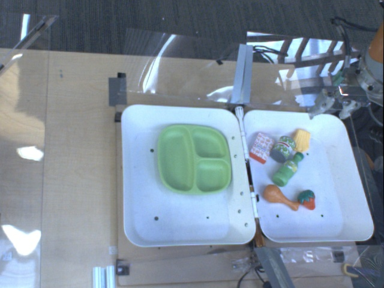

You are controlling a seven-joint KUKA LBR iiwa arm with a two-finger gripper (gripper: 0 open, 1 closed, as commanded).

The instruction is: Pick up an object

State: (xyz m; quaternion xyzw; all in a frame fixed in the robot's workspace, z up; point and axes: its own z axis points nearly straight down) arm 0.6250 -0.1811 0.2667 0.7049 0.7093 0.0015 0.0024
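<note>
Arm (373, 65) parked at right bin (351, 179) far corner, grip state cannot be told; toys cluster there, e.g. green bottle (287, 170), so pick not yet begun.

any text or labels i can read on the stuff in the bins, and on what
No text can be read here.
Red and white carton in the right bin: printed front, too blurred to read.
Grey can: green label, too small to read.
Green bottle: no legible label.
Corn, drumstick, strawberry and the green divided plate in the left bin: no markings visible.
</note>
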